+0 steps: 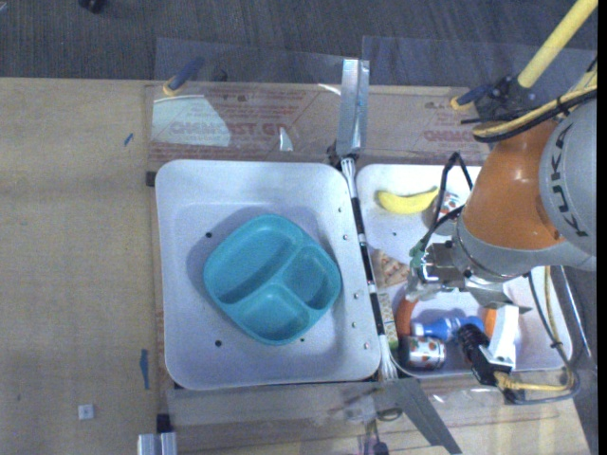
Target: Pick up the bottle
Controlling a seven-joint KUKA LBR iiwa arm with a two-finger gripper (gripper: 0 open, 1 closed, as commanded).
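Camera view, looking down at a slant, takes in two shallow white bins side by side on the bench. Left bin point(180, 254) holds a teal divided plate point(272, 278) with three compartments, lying flat near the bin's middle. Right bin point(375, 180) holds a yellow banana point(405, 200) near its far edge, a flat patterned packet point(391, 268) against the wall shared with the other bin, and, near the front edge, a cluster of small things: an orange piece point(405, 315), a dark can point(422, 352) lying on its side, and the bottle point(446, 327), blue with a white patch, lying on its side just behind the can. Over this bin hangs the grey arm point(517, 207) with its orange band, reaching in from the right, and its bulk hides much of the bin's middle. At the arm's lower end the gripper point(432, 265) shows as a tangle of metal and cable; whether it is spread or pressed together cannot be told, and nothing can be seen held in it. The bottle lies a little in front of the gripper, towards the bin's near edge; whether they touch is unclear.
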